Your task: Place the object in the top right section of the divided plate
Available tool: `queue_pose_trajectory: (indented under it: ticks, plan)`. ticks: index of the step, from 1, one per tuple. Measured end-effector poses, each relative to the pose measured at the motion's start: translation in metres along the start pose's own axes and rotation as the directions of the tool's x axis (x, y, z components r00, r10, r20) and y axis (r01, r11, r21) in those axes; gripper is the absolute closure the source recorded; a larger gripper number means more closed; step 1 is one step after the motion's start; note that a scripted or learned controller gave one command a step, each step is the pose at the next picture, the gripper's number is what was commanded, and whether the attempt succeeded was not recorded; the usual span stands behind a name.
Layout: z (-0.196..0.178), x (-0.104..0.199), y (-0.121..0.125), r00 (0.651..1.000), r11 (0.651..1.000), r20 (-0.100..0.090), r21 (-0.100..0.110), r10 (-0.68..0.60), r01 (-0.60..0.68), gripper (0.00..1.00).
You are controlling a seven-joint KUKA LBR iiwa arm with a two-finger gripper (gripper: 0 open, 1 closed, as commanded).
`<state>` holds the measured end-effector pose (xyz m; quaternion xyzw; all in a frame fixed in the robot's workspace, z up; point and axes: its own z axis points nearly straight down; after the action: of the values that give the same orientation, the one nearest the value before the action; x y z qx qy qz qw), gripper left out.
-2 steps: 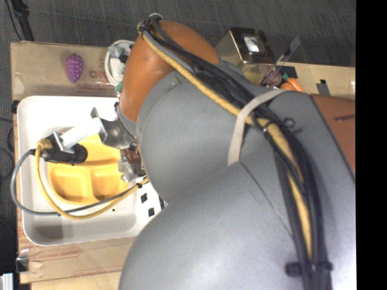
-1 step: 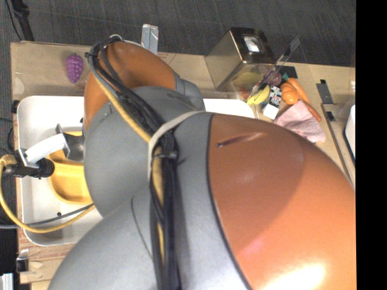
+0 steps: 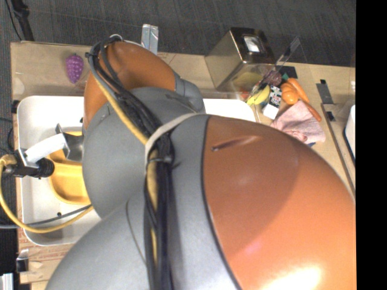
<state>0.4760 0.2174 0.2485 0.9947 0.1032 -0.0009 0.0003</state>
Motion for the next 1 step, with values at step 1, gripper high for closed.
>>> queue_pose_trajectory:
  ticks: [1]
  plan:
    - [-0.0098, 0.0003, -0.0006, 1.0, 1.0, 0.001, -0.001, -0.006, 0.006, 1.0]
